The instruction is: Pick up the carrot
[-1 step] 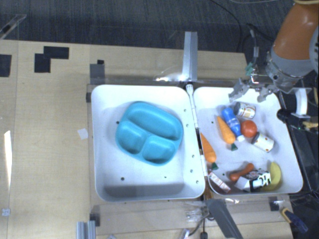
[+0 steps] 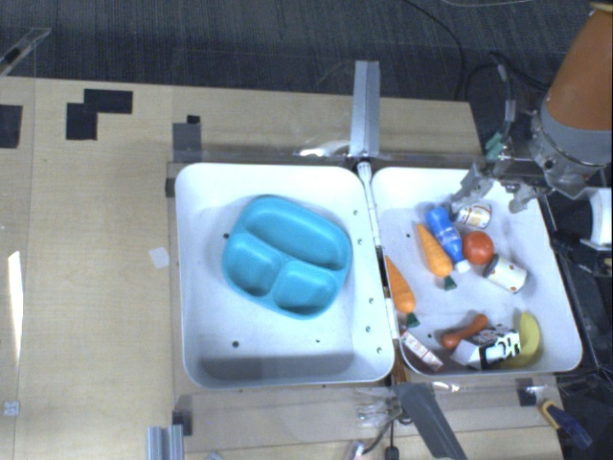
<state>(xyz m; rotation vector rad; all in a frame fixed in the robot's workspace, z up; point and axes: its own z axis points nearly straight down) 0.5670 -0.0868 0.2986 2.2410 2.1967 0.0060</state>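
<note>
Camera view shows the right bin (image 2: pixel 567 353), and the gripper (image 2: pixel 493 192) hangs over its far edge with fingers spread wide, holding nothing. Just below the fingers, the carrot (image 2: pixel 434 251) lies beside a blue bottle (image 2: pixel 443 228).

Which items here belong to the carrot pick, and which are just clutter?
For the job: carrot in the right bin; gripper above that bin's far edge.

Lying about: blue tray in the left bin; blue bottle; tomato; banana; a second orange piece by the divider.
</note>
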